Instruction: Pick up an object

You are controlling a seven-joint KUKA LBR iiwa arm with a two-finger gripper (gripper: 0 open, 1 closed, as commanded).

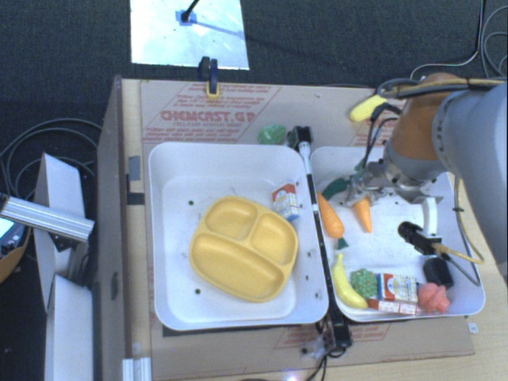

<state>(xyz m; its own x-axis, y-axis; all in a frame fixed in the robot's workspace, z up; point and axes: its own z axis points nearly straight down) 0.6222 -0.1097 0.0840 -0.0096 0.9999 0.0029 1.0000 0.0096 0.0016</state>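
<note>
Left of the black divider (311, 182) between the 2 bins lay a yellow sectioned tray (244, 248) and a small carton (285, 201). Right of the divider sat 1 large carrot (329, 218), a banana (346, 281) and a small carrot (363, 213). The gripper (367, 192) hung just above that small carrot, near the divider; whether its claw was apart or together I could not tell. Judging by this, the approach step was in hand; next came a short descent and a firm close.

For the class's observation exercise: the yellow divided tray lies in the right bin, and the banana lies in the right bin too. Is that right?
Not quite. The camera view shows the yellow divided tray in the left bin. The banana does lie in the right bin.
</note>
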